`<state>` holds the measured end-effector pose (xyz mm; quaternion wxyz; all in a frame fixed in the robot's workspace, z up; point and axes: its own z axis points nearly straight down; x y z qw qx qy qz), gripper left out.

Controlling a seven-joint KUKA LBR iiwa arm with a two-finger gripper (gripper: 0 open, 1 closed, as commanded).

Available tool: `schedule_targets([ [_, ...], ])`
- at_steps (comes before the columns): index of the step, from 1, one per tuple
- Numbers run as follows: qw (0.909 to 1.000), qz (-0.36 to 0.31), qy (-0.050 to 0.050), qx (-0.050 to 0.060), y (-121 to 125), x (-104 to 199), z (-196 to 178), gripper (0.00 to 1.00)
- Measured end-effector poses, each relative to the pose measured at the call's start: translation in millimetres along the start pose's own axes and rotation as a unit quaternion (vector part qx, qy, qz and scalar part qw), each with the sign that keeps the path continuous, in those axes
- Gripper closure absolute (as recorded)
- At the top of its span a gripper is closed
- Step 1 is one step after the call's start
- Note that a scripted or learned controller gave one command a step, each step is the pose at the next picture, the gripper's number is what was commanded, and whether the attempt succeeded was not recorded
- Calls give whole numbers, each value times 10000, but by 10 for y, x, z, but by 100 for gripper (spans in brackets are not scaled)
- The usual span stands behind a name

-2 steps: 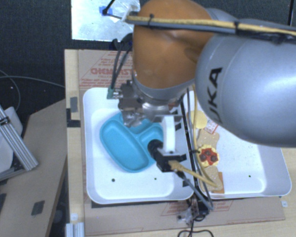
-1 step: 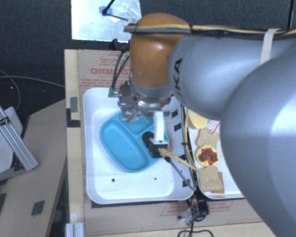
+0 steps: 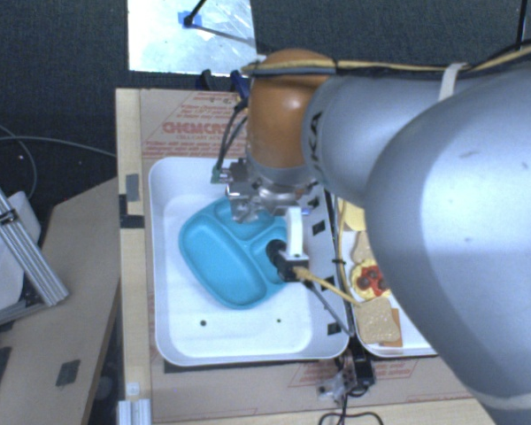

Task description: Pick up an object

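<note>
Where the grey arm (image 3: 425,175) with its orange band (image 3: 279,113) reaches in from the right of the frame, its wrist is seen lowered over the left of the two shallow white plastic bins (image 3: 173,326), at the centre of the picture. The jaws (image 3: 248,212) are placed at the upper edge of a light blue, divided plastic tray (image 3: 226,259), which lies tilted inside that left bin, its long side running from the upper left to the lower right of the bin floor. The jaws are hidden beneath the wrist housing, so it cannot be told whether they are wide, narrow or closed on anything; contact with the tray cannot be judged either. A white bracket with a black fitting (image 3: 288,242) is seen hanging beside the wrist, over the tray's right end.

The right white bin (image 3: 398,351) is largely covered by the arm; in its visible strip, at the lower right of centre, a tan square sponge-like block (image 3: 380,324) and a small red and dark object (image 3: 368,279) are found close together. Both bins are set on a brown printed cardboard sheet (image 3: 181,127) laid over the counter. A shiny silver sheet (image 3: 190,20) is seen at the upper left of the frame.
</note>
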<state>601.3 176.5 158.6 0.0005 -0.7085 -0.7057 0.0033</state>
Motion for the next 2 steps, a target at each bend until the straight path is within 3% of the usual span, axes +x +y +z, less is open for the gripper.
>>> schedule_targets([
  [1, 9999, -70, 54, -56, -717, 530, -940, 100],
  [2, 9999, -33, 45, -136, 534, 562, -2104, 100],
])
